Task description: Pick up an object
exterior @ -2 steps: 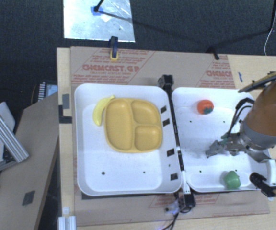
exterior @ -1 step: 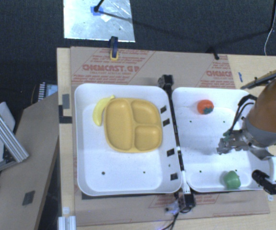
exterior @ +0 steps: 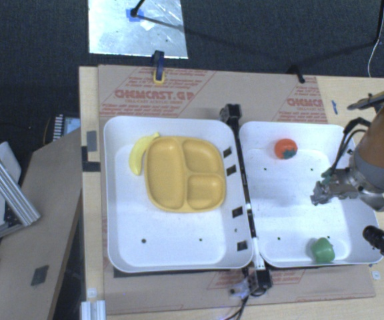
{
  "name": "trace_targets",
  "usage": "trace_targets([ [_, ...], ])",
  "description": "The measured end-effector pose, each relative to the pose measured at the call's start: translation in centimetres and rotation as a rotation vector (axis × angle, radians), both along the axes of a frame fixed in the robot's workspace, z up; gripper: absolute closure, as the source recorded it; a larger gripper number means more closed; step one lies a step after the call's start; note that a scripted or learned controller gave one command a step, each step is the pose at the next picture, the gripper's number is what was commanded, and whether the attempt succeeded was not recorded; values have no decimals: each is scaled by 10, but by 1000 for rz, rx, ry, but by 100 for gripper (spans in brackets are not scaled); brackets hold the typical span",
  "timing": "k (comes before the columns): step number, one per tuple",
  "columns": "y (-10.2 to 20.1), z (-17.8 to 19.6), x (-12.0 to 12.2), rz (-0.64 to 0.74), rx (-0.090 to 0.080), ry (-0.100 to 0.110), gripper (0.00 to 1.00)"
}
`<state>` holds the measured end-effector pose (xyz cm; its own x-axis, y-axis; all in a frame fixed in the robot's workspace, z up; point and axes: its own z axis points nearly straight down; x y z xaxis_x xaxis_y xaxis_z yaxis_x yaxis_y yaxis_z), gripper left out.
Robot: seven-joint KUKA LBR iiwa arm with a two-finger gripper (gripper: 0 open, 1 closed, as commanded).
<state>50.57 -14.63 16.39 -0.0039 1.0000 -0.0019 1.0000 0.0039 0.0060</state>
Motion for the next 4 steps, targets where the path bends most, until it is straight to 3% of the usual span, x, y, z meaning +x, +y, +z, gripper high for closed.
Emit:
trace_targets([
  [2,6,127,3,2,-1,-3,100],
  [3,52,107,17,5,3,5,100],
  [4,105,99,16,5,3,4,100],
])
